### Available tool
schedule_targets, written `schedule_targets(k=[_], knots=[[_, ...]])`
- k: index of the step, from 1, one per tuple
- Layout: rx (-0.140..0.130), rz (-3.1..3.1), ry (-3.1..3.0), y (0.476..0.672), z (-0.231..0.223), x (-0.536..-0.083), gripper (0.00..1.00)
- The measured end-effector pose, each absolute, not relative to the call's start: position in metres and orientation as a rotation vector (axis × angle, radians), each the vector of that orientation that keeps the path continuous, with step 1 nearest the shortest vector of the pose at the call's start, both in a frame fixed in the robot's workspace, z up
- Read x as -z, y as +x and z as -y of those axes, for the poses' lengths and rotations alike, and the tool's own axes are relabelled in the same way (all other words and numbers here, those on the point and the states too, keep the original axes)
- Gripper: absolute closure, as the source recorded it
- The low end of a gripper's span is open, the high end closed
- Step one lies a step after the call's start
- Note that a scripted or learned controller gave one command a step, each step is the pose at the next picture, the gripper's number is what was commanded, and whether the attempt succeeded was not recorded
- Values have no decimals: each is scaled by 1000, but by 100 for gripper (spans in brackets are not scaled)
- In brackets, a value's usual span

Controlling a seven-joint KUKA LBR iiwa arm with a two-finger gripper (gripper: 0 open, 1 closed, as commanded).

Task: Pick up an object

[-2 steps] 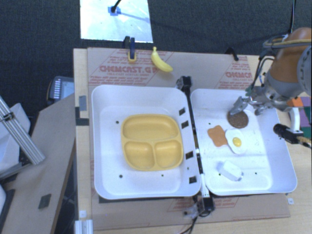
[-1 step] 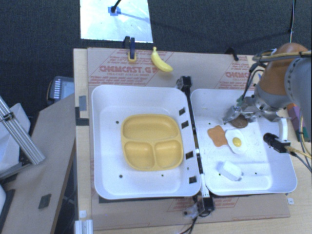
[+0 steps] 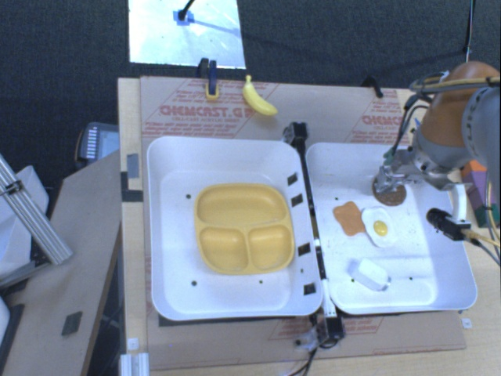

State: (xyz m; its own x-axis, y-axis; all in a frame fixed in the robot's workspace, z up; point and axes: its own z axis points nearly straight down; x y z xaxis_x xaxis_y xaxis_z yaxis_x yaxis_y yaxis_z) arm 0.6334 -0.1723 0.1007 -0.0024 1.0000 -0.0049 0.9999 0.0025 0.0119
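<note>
Hovering low in your right bin [image 3: 446, 292], the gripper [image 3: 386, 183] sits over a brown disc [image 3: 394, 196], its grip state impossible to tell.

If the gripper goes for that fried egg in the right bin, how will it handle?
The fried egg looks flat and thin, so the fingers may struggle to get under it. It is probably a light toy that slides when nudged rather than rolls. It seems to touch the orange slice, which may shift too.

Gripper [image 3: 389, 183] is down in the right bin [image 3: 415, 288] over a brown round thing [image 3: 394, 197] — fried egg [image 3: 379, 229] nearby, yellow tray [image 3: 239, 227] in the left bin [image 3: 172, 210].
</note>
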Motion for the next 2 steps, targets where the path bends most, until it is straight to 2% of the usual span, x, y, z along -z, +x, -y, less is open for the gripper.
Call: schedule_targets(k=[2], knots=[[-6,-2222,2211,644,170,-217,100]])
